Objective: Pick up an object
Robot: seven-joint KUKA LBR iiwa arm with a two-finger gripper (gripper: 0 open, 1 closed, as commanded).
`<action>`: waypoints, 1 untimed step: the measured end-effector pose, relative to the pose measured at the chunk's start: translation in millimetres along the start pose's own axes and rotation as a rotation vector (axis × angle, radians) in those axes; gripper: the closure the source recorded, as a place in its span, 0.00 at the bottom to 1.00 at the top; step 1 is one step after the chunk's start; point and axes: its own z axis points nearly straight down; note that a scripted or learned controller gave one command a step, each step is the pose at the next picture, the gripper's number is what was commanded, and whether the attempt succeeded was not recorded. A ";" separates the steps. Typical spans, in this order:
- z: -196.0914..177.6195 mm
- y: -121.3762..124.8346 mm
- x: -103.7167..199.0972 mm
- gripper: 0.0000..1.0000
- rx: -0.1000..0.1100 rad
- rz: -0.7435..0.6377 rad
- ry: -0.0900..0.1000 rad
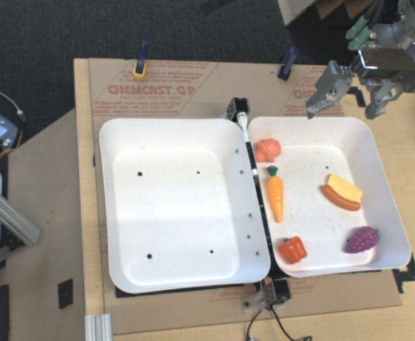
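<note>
1. Hand (347, 94) — seen at the upper right, above the far rim of the right bin (378, 151); its two grey fingers (327, 89) are spread apart, with nothing between them and nothing touched.
2. Arm — grey, entering from the right edge, with green fittings near the wrist.
3. Writing — red print on the cardboard sheet (158, 84) under the bins reads roughly "CHEMCAST GP", once behind the left bin (172, 204) and again, partly hidden, behind the right one.
4. Right bin, contents — a pink piece (267, 149) at the far left corner; an orange carrot (275, 197) just below it, lying along the bin's left wall; a red piece (292, 249) near the front left; a yellow-and-orange bun shape (343, 192) toward the right; purple grapes (362, 239) at the front right.
5. All five objects lie apart from one another, well below the hand.
6. Clamps — a yellow-and-blue one (141, 61) and a blue one (288, 62) at the sheet's far edge on the tabletop.
</note>
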 end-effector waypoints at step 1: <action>0.1 0.1 34.8 0.00 -0.002 -0.001 0.000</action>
